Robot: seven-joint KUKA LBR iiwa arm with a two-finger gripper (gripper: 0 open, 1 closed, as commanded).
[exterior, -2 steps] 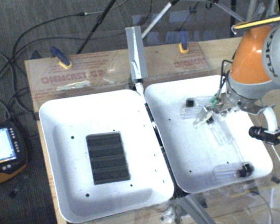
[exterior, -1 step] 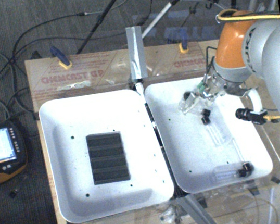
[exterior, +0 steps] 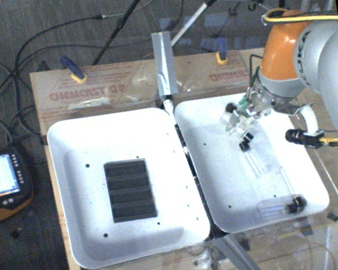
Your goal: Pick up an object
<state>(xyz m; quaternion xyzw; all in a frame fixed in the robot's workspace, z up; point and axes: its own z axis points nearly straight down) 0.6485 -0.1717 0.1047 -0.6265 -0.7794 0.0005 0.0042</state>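
Claw: two-finger gripper low in right white bin, upper part; finger spread cannot be told.
Object: clear plastic tube with black cap by that bin's near wall, well apart from claw.
Left bin: black ribbed rectangular block at centre.
Writing: red print on board behind bins, partly legible, "CHEMCAST GP".

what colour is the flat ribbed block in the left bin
Black, or very dark grey, with ridges across it. The ribbed block shows in the camera view.
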